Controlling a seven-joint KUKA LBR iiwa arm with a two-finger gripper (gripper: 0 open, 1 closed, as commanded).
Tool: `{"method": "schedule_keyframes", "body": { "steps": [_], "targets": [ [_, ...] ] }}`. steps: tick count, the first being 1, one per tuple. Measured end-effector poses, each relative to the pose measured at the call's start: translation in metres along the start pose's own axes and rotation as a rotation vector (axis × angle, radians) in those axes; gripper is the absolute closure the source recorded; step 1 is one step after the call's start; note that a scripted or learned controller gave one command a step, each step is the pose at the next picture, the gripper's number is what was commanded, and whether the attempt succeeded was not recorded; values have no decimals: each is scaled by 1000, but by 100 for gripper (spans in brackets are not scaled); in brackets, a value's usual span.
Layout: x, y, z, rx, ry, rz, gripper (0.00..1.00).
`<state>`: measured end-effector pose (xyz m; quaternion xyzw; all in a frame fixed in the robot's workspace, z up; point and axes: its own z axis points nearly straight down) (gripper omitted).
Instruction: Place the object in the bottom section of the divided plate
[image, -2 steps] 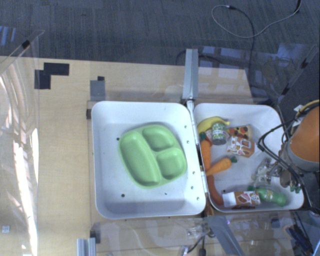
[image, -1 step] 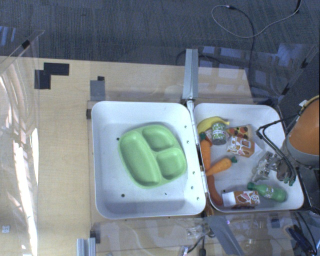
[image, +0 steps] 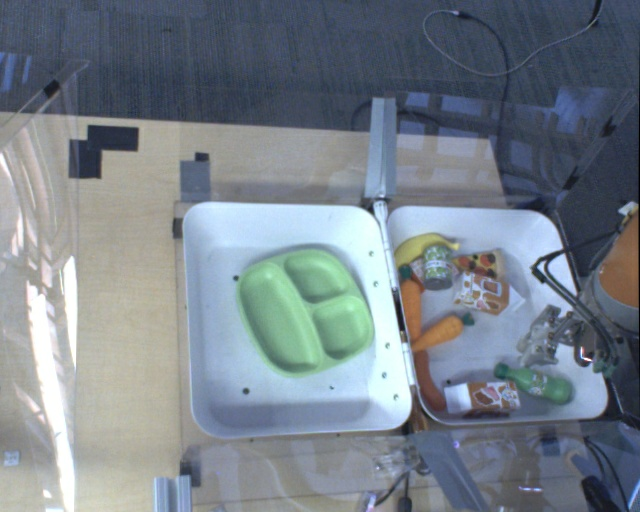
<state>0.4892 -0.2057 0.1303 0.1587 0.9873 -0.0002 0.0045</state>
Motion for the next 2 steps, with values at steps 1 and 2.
{"method": "schedule_keyframes", "body": {
  "steps": [1, 2],
  "targets": [
    [-3, 2, 40, -1, -10, -243, 100],
    [-1, 0, 1, -1, -5, -161, 100]
  ]
}}
